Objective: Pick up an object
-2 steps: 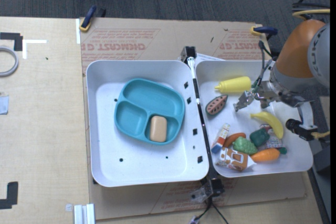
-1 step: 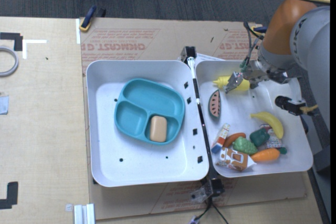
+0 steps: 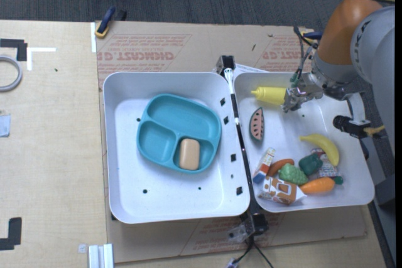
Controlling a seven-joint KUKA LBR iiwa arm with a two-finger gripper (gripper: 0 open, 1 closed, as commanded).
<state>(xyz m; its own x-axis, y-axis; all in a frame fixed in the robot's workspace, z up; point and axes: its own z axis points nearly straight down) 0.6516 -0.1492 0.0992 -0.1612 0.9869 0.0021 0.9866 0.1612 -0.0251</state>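
Yellow plastic is what the claw sits against: a toy squeeze bottle, mustard-coloured, lying on its side at the far end of the right bin with its nozzle pointing toward the divider between the bins. The claw is low at the bottle's base end, touching or just beside it, but at this slant I cannot tell how it is set or whether any of the bottle lies within it, so I would not call it a hold. As I judge it, the task is at the grasp itself: the arm has a target and is down at it, while the bottle looks to be resting on the bin floor, so securing and lifting remain. The bottle looks smooth, rounded and small, likely to roll or slip aside if pinched off-centre. Near it lies a watermelon slice, well apart from the clutter at the near end, where a banana, a carrot and other toy food crowd together. The left bin holds a blue divided plate.
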